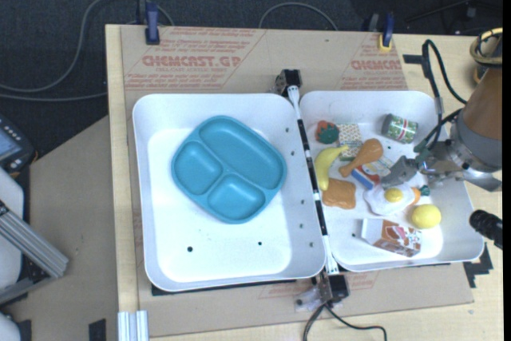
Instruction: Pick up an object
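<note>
Objects to pick: a heap of toy food and small things lies in the right bin [351, 104], with the arm's hand low among them.
Bench [120, 172]: pale board printed with red lettering, carrying two white bins side by side.
Left bin [160, 251]: holds a blue divided plate [228, 168], three compartments, lying flat near the middle.
Arm [479, 132]: grey with an orange band, reaching in from the right over the right bin.
Hand [406, 168]: down at the middle of the right bin, just above the fried egg; whether it is wide or narrow I cannot tell.
Packet [391, 236]: white and red, flat by the front wall.
Banana [326, 162]: yellow, curved, near the left wall.
Drumstick [363, 155]: orange-brown, beside the banana.
Can [399, 126]: green-banded, on its side toward the back.
Fried egg [393, 196]: white with a yellow yolk.
Lemon [426, 216]: yellow, right of the egg.
</note>
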Motion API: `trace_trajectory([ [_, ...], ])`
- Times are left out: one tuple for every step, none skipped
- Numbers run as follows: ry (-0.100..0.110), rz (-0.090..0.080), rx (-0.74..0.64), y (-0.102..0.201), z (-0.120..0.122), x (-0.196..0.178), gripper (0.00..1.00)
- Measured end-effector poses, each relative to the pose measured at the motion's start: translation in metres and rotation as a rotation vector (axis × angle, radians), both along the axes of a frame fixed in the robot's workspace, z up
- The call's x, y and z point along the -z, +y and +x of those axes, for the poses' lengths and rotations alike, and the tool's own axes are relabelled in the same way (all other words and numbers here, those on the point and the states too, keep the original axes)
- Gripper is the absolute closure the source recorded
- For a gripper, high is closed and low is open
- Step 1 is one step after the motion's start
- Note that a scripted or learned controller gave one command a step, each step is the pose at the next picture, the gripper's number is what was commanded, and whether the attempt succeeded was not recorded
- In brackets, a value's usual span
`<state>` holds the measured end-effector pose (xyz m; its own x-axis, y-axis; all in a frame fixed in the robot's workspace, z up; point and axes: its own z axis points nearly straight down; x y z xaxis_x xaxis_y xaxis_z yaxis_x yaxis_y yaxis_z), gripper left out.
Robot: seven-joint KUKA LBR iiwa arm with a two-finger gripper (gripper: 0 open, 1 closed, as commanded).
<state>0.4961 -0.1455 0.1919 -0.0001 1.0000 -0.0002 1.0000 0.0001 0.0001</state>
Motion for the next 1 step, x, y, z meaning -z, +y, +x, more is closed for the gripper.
trace_trajectory([
  [0.006, 0.002, 0.003, -0.0298, -0.0153, 0.1129, 0.0],
])
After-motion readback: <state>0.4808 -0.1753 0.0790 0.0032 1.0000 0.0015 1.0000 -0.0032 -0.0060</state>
